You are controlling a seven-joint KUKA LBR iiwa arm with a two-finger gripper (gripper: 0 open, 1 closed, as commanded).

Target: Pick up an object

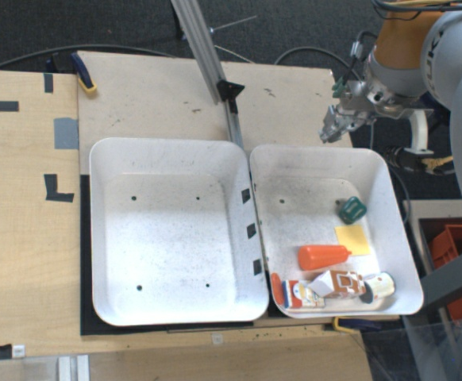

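Note:
The right bin point(310, 165) holds a dark green block point(352, 209), a yellow flat square point(353, 240), an orange cone-shaped piece point(323, 255) and a white and orange carton or bottle point(334, 285) lying along the front wall. My gripper point(333, 127) hangs above the back rim of the right bin, well apart from all of these. Nothing shows between its fingers.
The left bin point(112, 213) stands beside the right one. A slanted metal post point(203, 42) rises from the seam between the bins toward the top. A blue and yellow tool point(84, 74) lies on the bench at the back left. Cables run behind the bench.

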